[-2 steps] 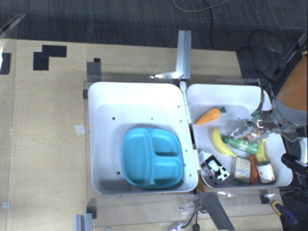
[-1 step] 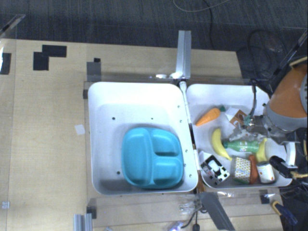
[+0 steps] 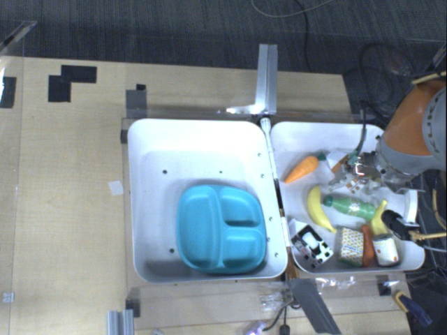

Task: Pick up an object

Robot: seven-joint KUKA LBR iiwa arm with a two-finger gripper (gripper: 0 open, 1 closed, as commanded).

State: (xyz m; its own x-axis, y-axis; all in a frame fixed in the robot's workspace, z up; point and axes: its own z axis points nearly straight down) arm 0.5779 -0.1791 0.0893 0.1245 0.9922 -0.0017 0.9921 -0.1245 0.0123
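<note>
The pale wooden counter [image 3: 63,208] carries two white bins side by side: left bin [image 3: 150,142] at centre, right bin [image 3: 293,142] at right.

Blue tray [image 3: 222,229]; orange carrot [image 3: 302,169]; yellow banana [image 3: 319,211]; green bottle [image 3: 351,206].

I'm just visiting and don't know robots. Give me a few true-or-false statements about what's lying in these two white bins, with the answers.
1. The blue divided tray lies in the left bin. True.
2. The toy carrot lies in the left bin. False: it lies in the right bin, near its upper left.
3. The banana lies in the same bin as the carrot. True.
4. The green bottle stands upright. False: it lies on its side, beside the banana.
5. The arm reaches in over the left bin. False: it is over the right bin.
</note>
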